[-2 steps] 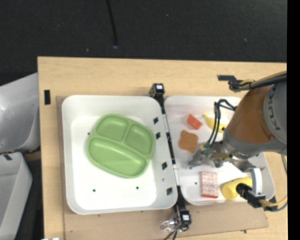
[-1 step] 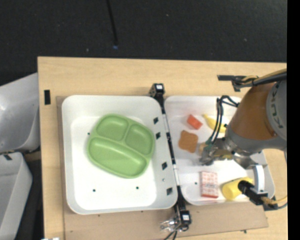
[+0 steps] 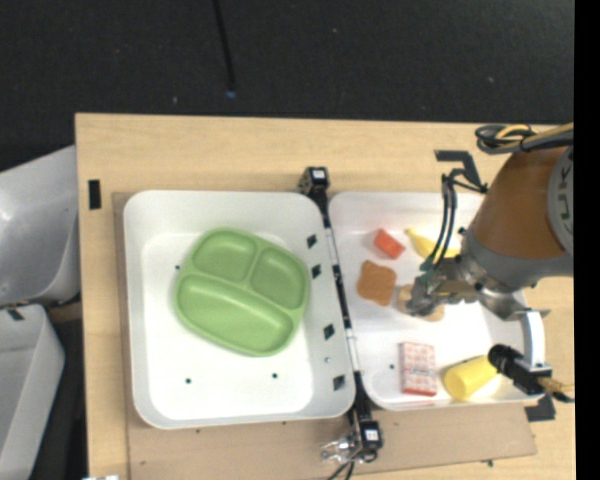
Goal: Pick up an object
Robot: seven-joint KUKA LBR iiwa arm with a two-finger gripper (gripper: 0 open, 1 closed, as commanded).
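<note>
In the right bin point(image 3: 380, 393) lie a brown toast-like piece point(image 3: 376, 284), an orange-red block point(image 3: 387, 243), a yellow banana-like piece point(image 3: 421, 241), a pink and white packet point(image 3: 417, 367) and a yellow cup-like object point(image 3: 469, 377). My gripper point(image 3: 420, 300) reaches down into the middle of this bin, just right of the brown piece, its tip close to the bin floor. A small tan object sits right at the tip, but the arm covers the spot, so a hold on it cannot be made out. The grey and orange arm point(image 3: 520, 223) covers the bin's right side.
The left bin point(image 3: 145, 368) holds a green divided plate point(image 3: 242, 290). A black divider with clips point(image 3: 332, 298) runs between the bins. Cables point(image 3: 448, 218) hang along the arm. A white object point(image 3: 25, 238) sits off the bench at the left.
</note>
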